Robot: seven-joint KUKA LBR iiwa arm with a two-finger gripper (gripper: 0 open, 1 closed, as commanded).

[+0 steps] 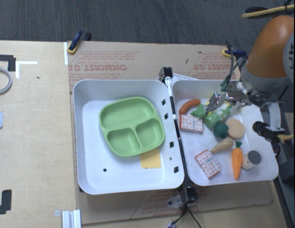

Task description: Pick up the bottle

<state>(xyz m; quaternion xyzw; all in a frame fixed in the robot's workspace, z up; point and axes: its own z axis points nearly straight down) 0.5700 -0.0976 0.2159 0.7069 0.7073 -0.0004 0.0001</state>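
Arm (273, 46) reached in from the right, its orange band above the wrist, bent down over the right bin (266, 172). Gripper (217, 101) sat low among the toy food, directly over the green bottle (216, 118), which lay near the bin's upper middle beside a hot dog (189, 105) and a small red carton (191, 123). Whether the pincer was spread or closed, or had hold of anything, could not be told. Mirrored red print on the cardboard underlay (104, 63) was not clearly readable.
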